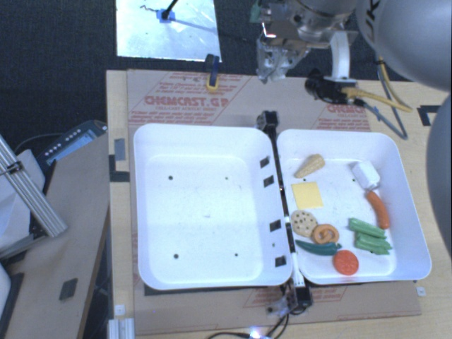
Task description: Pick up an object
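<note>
**Gripper high behind the bins, play food in the right bin**

The gripper hangs above the bench's far edge, over the printed cardboard sheet behind the seam between the two bins, well apart from every object. Whether it is spread or pressed together cannot be told from this slant, and nothing shows in its grasp. The grey arm fills the upper right corner.

The left bin is smooth white plastic with rounded corners and a few small dark dots on its floor. The right bin carries all the pieces, gathered across its middle and near half, with bare floor along its far rim.

Toward the far side lies a tan wedge like a bread piece; just nearer is a flat yellow cheese square. Near the divider sit a round speckled cookie and, touching it, a glossy brown pretzel, with a dark green pepper along their near edge. A red tomato slice lies close to the near rim. Green bean pods lie toward the right wall, an orange sausage beside them, and a white block at the sausage's far end.

A yellow clamp stands on the cardboard's far edge
</note>
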Robot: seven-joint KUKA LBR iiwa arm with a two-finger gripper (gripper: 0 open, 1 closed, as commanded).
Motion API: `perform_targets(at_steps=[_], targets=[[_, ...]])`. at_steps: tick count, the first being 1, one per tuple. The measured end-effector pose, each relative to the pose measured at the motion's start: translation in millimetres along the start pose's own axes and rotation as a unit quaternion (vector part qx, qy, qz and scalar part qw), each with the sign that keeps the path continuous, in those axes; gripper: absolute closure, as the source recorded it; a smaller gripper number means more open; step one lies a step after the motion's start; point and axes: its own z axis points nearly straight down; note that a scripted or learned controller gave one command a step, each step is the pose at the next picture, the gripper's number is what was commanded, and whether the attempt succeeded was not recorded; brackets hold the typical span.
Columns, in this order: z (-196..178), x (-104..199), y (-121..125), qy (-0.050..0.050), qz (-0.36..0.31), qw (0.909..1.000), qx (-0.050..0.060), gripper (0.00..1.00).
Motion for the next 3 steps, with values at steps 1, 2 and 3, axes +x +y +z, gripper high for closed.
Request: perform_targets(at_steps=[1, 2, 3], targets=[[-133, 0, -74, 0.002, 0.001, 0.9999, -0.012, 1.00], [-38, 48, -80, -0.001, 0.000, 1.0000, -0.002, 1.00], [238, 29, -94, -0.002, 0.005, 1.0000, 0.002, 1.00]])
